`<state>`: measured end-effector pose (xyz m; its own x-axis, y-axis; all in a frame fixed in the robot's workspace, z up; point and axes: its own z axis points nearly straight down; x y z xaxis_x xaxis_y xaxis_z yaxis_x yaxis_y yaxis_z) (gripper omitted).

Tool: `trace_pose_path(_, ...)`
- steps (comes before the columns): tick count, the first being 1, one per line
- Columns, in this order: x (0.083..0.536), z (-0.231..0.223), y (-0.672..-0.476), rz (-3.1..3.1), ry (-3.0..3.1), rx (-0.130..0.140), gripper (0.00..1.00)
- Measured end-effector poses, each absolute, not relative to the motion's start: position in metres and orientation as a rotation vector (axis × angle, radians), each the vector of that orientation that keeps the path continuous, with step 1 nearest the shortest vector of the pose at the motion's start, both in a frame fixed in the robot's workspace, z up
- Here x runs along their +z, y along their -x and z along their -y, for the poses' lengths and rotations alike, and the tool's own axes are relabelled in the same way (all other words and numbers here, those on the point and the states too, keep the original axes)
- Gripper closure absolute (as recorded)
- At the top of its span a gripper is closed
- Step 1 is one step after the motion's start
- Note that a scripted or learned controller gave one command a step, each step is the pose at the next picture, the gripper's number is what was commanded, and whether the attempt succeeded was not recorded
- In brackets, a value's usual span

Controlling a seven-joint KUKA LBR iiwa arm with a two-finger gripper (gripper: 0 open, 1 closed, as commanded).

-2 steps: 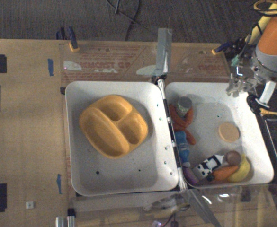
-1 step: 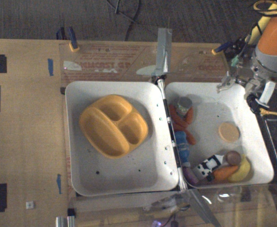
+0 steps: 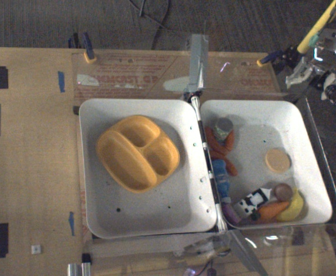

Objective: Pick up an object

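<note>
Two white bins [image 3: 93, 154] sit on the tabletop. Right of the big yellow plastic divided plate [image 3: 137, 152] lies a small round tan disc [image 3: 278, 160], light, stiff and flat; pinch its edges. Far beyond it, the gripper [image 3: 320, 68] waits; jaws too blurry to tell.

We see a robotics laboratory bench: two white bins [image 3: 93, 211] sit side by side on a cardboard-covered bench [image 3: 30, 154] marked with blue tape [image 3: 61, 81], clamps [image 3: 88, 48] at the far edge, cables [image 3: 147, 4] trailing over grey carpet beyond.
</note>
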<state>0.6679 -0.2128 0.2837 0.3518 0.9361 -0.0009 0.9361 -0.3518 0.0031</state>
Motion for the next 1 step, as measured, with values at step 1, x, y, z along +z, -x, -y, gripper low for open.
trace_pose_path(1,0.0956,0.1556,-0.6537,-2.000,-2.419,0.003,0.00)
